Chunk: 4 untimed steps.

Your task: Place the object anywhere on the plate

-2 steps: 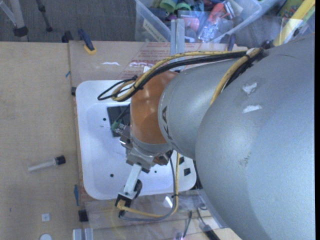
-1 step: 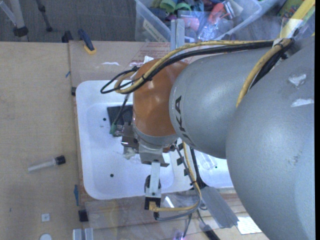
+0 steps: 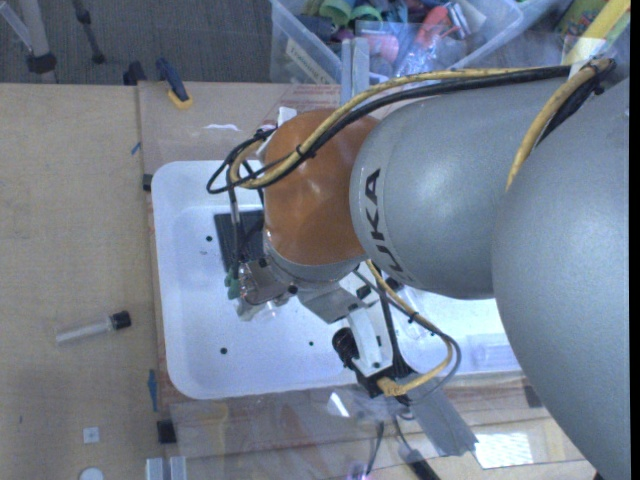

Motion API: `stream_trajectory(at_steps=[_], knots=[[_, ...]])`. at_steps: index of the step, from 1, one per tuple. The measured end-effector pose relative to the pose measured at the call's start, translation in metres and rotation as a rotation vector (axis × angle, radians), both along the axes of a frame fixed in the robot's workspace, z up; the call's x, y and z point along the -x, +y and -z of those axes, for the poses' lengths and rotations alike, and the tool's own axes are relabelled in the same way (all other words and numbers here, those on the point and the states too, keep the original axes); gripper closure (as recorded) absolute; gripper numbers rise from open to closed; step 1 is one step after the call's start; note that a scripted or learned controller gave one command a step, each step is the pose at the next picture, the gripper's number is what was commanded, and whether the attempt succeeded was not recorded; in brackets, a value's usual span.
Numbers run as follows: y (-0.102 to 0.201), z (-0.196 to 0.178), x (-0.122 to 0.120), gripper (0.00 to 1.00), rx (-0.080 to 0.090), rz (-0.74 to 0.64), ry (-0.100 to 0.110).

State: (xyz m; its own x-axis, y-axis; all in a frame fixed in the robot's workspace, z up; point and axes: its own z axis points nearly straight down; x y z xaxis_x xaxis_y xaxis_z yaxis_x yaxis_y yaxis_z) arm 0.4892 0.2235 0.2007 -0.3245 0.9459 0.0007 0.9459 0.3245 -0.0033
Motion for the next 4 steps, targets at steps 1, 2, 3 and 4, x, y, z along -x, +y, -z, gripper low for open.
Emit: stream_trajectory(at_steps=[1, 2, 3, 4], knots=[[-0.014, 0.07, -0.073, 1.0, -0.003, -0.59, -0.005], [0.002, 0.104, -0.159, 1.0, -0.004, -1.116, -0.016], [0.001, 0.066, -0.168, 1.0, -0.001, -0.207, -0.007], [-0.03, -0.163, -0.068, 1.0, -0.001, -0.295, -0.005]])
